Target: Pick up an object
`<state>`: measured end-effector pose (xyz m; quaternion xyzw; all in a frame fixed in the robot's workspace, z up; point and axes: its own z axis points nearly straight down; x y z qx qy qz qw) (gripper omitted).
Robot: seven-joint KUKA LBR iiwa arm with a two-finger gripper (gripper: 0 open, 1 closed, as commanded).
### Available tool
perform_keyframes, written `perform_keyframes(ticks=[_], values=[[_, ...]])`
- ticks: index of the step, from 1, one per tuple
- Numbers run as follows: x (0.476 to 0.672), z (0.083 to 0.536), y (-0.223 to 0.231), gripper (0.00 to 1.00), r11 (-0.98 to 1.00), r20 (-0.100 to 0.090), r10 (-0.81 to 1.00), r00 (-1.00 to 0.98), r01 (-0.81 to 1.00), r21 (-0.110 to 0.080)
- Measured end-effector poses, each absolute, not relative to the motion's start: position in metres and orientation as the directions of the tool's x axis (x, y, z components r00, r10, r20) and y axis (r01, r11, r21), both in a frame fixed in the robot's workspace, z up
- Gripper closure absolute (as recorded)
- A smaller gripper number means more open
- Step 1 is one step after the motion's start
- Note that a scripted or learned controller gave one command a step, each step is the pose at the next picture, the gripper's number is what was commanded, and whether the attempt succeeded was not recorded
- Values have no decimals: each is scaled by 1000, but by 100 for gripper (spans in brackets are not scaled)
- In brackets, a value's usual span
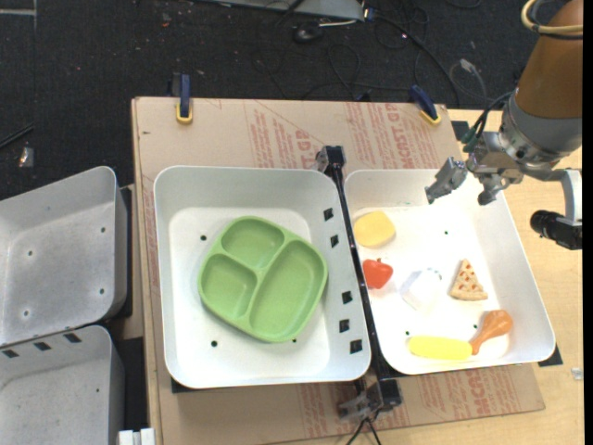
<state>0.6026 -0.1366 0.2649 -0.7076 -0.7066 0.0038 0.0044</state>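
Note:
My gripper (pixel 466 185) hangs over the back edge of the right bin (pixel 519 248), fingers spread open with nothing between them. Below it in that bin lie a yellow round piece (pixel 374 229), a red pepper (pixel 377 273), a white translucent object (pixel 422 288), a pizza slice (pixel 468 282), a chicken drumstick (pixel 491 329) and a yellow banana-like piece (pixel 439 348). The yellow round piece is nearest to the gripper, to its lower left.
The left bin (pixel 176 248) holds a green divided plate (pixel 263 277). A black divider (pixel 350 258) runs between the bins. Clamps (pixel 183 98) hold the cardboard base at the back. Grey lids (pixel 56 248) lie off to the left.

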Motion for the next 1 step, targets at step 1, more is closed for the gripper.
perform_keyframes(ticks=[1], values=[[605, 272, -136, 0, 1, -1, 1000, -1, 1000, 0]])
